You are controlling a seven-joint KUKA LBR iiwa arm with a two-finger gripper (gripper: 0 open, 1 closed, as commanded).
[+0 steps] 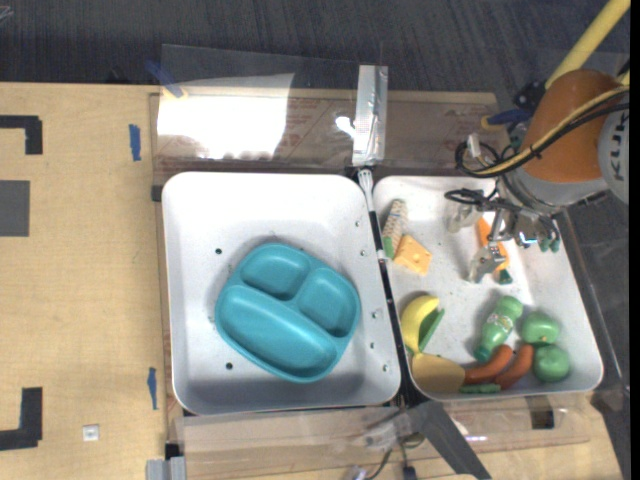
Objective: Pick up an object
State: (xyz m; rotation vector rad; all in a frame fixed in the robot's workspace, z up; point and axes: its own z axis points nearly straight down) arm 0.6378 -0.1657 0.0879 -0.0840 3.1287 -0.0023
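Left bin [190, 268]: one teal sectioned plate [288, 310], lying flat. Right bin [585, 318]: an orange cheese wedge [412, 256] near the divider, a yellow banana [420, 320] below it, green and orange toy vegetables [515, 346] clustered at the near corner. Gripper [493, 253] low over the bin's far side — finger opening cannot be determined, contents likewise.
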